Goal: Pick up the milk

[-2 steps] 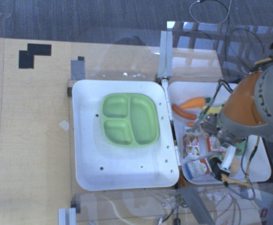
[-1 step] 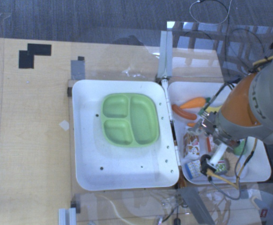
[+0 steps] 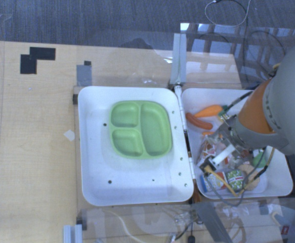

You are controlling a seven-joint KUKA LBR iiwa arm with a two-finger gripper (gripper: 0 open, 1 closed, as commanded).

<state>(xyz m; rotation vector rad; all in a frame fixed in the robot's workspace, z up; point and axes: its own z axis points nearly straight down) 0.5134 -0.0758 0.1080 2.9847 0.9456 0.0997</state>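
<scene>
Apparently the milk (image 3: 235, 178), a small carton with green print, is lying at the near side of the right bin (image 3: 284, 186) among jumbled items. The gripper (image 3: 215, 161) is hovering just left of it; whether its claw is clenched, I cannot tell. A green divided plate (image 3: 139, 129) is sitting in the left bin (image 3: 94, 176).
</scene>
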